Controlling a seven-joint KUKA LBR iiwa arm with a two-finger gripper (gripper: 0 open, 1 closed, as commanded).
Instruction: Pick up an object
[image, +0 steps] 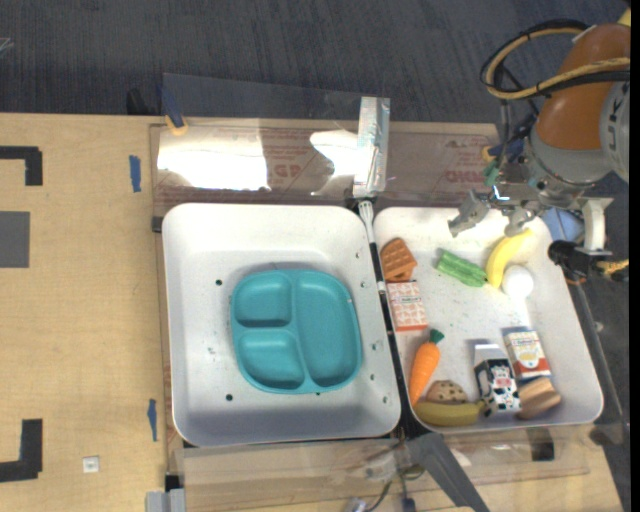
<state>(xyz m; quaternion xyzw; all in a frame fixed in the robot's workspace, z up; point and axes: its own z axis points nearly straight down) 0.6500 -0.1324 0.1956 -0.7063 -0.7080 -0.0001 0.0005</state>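
Toy foods are being kept together in the right bin (585, 345), ready for picking; the hand (497, 212) is being held spread wide, empty, above a yellow banana (503, 257).

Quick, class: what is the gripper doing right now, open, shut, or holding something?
Gripper: open, fingers spread, holding nothing, above the right bin beside the yellow banana.

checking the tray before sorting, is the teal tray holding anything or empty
Empty. All three compartments of the teal tray show bare teal; it sits alone in the left bin, while the toys lie in the right bin.
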